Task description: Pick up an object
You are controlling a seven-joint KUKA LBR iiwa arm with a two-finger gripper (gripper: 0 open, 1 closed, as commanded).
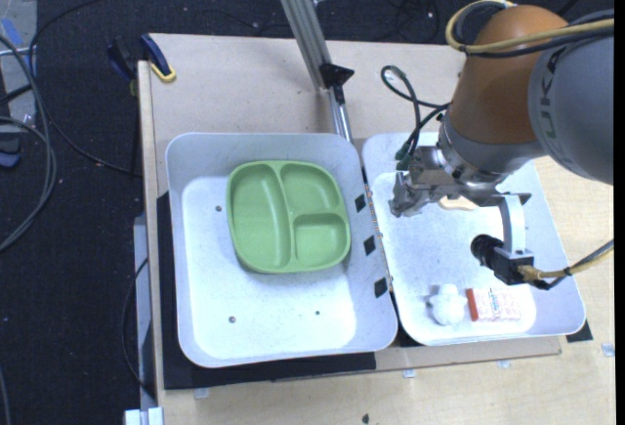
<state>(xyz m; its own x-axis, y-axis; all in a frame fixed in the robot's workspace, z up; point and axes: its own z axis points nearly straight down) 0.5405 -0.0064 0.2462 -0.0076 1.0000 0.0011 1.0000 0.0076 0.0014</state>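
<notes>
Over right bin (pixel 547 218), gripper (pixel 408 196), finger state unclear, white ball (pixel 447 306) and small box (pixel 496 304) well apart

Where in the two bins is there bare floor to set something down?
Left bin: bare floor left of and below the green divided plate. Right bin: a bare strip between the gripper and the white ball; crowded near the small box.
</notes>
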